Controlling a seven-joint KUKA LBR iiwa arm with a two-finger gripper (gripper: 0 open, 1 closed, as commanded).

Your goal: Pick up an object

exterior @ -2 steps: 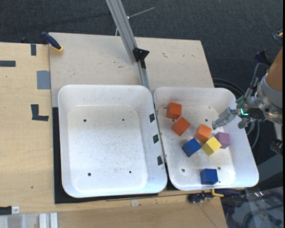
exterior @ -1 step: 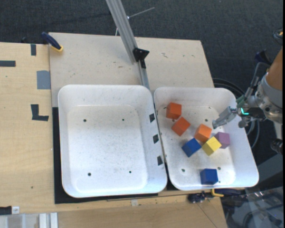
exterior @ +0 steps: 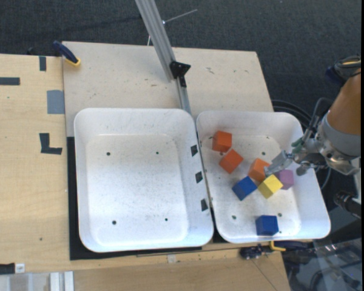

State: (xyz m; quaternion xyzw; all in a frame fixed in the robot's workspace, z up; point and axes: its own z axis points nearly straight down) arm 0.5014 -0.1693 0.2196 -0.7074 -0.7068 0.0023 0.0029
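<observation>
The gripper (exterior: 278, 164) hung low in the right bin (exterior: 246, 121), at the centre right of the frame, its tip just beside the yellow block (exterior: 270, 186), the purple block (exterior: 286, 178) and an orange block (exterior: 259, 168). Whether the jaws were spread or pressed together could not be told, and no block showed between them. The step looked like the approach to a grasp. Next, the jaws would need to settle around one block without catching its close neighbours.

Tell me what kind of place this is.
Likely a robot grasping test bench in a lab: two white bins on plywood, coloured blocks as practice objects, and the arm's pincer reaching in.
</observation>
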